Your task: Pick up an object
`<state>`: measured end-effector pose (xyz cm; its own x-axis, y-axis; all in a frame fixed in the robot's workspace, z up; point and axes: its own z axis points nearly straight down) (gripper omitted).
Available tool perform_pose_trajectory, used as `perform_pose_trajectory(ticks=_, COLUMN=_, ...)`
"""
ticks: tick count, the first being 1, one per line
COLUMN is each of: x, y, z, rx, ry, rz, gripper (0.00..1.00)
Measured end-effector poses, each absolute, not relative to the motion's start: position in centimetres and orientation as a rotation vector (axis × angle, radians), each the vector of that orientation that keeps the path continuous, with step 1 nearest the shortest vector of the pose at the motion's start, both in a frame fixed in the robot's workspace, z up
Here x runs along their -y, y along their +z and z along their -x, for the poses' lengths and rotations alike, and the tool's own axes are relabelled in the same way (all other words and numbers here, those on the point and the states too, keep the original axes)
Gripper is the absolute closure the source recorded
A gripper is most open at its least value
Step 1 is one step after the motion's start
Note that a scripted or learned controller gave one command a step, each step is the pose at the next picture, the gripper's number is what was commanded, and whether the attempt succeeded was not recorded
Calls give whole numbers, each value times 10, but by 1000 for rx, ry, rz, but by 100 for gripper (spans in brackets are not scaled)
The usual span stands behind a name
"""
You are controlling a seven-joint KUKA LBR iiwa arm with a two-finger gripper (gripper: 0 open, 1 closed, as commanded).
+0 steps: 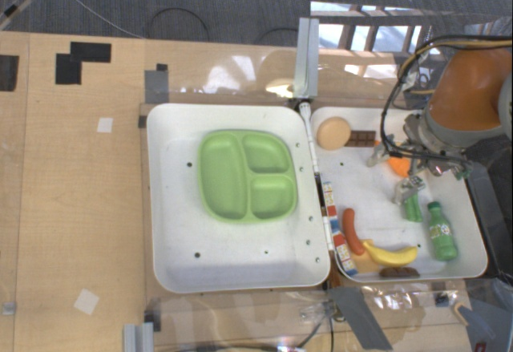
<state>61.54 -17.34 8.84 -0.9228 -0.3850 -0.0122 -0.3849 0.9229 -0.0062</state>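
Observation:
The right bin point(473, 258) holds several items. A tan round bun point(333, 134) lies at its far left corner, with a dark brown bar point(364, 137) beside it. An orange piece point(398, 166) sits under the wrist. Near the right wall is a green bottle point(441, 233), and a smaller green item point(413, 208) lies just left of it. Along the front lie a red sausage point(350, 225), a yellow banana point(391, 252) and a brown piece point(397, 271). My gripper point(409, 187) hangs low over the smaller green item, directly at its upper end.
The left bin point(172, 262) carries a green divided plate point(246, 175). A metal post point(306, 62) stands behind the divide between the bins. The arm's orange band point(469, 90) and black cables point(393, 114) overhang the right bin's far right corner.

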Motion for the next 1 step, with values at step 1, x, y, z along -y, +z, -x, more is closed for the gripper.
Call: perform_pose_trajectory(ticks=1, x=176, y=89, z=-647, rx=-3087, ry=-3, rz=502, gripper=0)
